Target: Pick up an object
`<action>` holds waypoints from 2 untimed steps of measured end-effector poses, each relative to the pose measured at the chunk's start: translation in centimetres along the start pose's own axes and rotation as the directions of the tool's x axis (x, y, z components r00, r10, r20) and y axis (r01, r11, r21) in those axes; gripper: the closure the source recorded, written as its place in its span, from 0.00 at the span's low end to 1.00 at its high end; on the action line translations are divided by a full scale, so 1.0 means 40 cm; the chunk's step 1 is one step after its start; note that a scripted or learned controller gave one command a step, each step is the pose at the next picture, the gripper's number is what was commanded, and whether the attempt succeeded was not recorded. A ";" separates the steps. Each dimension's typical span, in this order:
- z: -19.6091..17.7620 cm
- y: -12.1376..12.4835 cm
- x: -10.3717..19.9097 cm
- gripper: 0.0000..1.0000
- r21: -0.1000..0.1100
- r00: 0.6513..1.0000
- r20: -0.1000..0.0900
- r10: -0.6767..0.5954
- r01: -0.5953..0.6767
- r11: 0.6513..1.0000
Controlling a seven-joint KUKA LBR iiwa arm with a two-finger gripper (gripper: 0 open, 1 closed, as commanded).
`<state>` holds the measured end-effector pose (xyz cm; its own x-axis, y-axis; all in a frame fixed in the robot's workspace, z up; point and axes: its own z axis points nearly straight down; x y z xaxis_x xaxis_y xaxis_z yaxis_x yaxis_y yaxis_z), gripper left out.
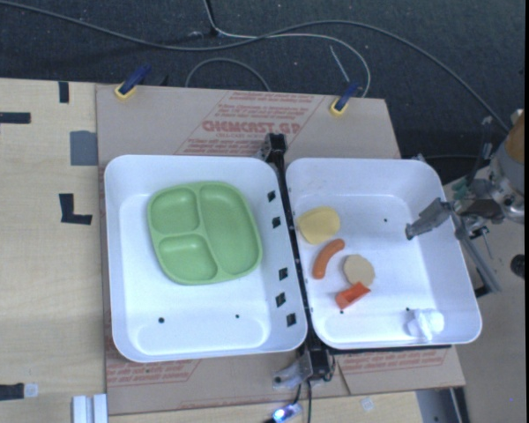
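Two shallow white bins sit side by side on the worktop [35, 263], over a sheet of brown cardboard [247, 122]. The left bin [128, 324] carries a green divided plate [204, 232] lying flat near its middle. The right bin [441, 315] holds the candidates for picking: a pale yellow rounded piece [319, 224] toward the upper left of that bin, an orange sausage-shaped piece [328, 257] just below it, a tan rounded piece [358, 270] beside that, and a small red piece [353, 297] touching the tan piece's lower edge. A small white lump [425, 322] lies apart in the bin's lower right corner. The gripper [420, 225] hangs at the right side of the right bin, well apart from the cluster and with nothing between its fingers; at this size I cannot tell whether it is released or clenched. All these pieces look like small toy food, so probably light and fairly stiff, with smooth skins that may slip. The orange sausage-shaped piece seems the easiest: narrow, lying free, best taken across its middle with the fingers straddling its short width. The tan and red pieces touch, so a grasp there risks nudging both, and the yellow piece looks wide and domed, likely to squirt out of a pinch.
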<state>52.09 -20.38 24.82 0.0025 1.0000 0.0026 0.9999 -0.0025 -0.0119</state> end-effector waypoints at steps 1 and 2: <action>-0.012 0.005 0.001 0.00 -0.009 1.000 0.002 -0.004 0.004 1.000; 0.103 0.008 -0.012 0.00 -0.005 1.000 0.002 -0.003 0.003 1.000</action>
<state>52.34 -20.86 20.67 -0.0002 1.0000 0.0008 1.0000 0.0002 -0.0073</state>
